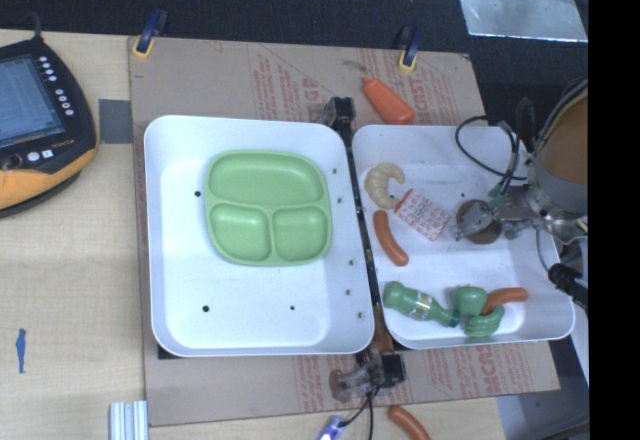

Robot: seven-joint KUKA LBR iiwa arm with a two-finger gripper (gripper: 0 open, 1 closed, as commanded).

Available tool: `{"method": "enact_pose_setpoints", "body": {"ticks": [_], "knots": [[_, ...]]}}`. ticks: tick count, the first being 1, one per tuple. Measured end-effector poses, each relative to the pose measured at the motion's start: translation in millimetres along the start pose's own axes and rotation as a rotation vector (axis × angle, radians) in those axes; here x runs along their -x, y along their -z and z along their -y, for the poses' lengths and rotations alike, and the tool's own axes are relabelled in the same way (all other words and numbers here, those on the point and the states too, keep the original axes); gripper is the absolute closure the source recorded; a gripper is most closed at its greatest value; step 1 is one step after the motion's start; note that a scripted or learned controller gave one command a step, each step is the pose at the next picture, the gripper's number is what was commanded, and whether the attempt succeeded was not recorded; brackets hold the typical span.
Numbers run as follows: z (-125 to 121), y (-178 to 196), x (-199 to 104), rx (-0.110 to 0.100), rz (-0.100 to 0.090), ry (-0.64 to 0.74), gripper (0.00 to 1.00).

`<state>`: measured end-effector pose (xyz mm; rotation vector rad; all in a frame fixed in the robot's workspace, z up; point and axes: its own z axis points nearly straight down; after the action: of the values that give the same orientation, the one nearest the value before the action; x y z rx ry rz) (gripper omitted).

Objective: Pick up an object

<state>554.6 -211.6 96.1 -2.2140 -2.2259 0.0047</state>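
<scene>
My gripper [481, 221] hangs low over the right part of the right bin [448, 146], at the end of the grey arm [560, 163] that comes in from the right. Left of the gripper lies a small red-and-white packet [423, 213]. Beyond that are a pale croissant-shaped toy [382, 183] and a red sausage [390, 237]. Along the bin's front edge lie a green bottle [415, 302], a green toy vegetable [477, 311] and an orange sausage [503, 297]. Nothing shows in the gripper's grasp.
The left bin [180, 308] holds a green divided plate [268, 205]. An orange carrot toy [388, 100] lies on the cardboard behind the bins, and another sausage [410, 421] lies in front. A teach pendant [40, 123] sits at the far left. Black cables [490, 143] loop over the right bin.
</scene>
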Motion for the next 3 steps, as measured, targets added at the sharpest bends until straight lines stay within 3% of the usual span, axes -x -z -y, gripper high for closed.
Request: {"method": "enact_pose_setpoints", "body": {"ticks": [1, 2, 3], "knots": [[-64.7, 13.4, 0.8, 0.001, -0.001, -0.002, 0.0], [-20.7, -2.4, -12.2, 0.004, 0.002, 0.0, 0.0], [-26.5, 46.2, 0.2, 0.002, -0.001, -0.002, 0.0]]}}
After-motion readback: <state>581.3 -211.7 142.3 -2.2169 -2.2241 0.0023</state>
